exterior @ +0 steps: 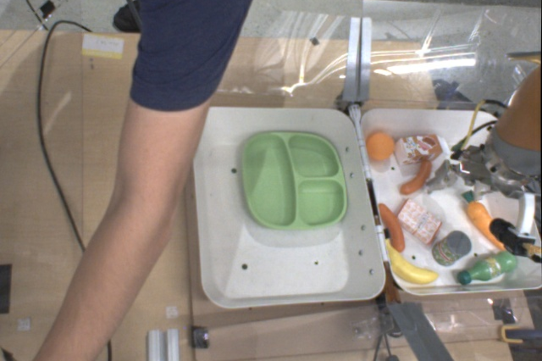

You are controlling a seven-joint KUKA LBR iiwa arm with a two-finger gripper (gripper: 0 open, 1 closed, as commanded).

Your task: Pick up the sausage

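Note:
Two sausages lie in the right bin. An orange-red sausage lies at a slant below a snack packet. A darker red sausage lies along the bin's left wall. My gripper reaches in from the right and hangs low just to the right of the orange-red sausage's upper end, close to it or touching it. I see nothing lifted in it. The arm's grey wrist and orange band rise at the right edge.
The right bin also holds an orange, a pink box, a can, a banana, a green bottle and a carrot. The left bin holds a green divided plate. A person's leg stands at the left.

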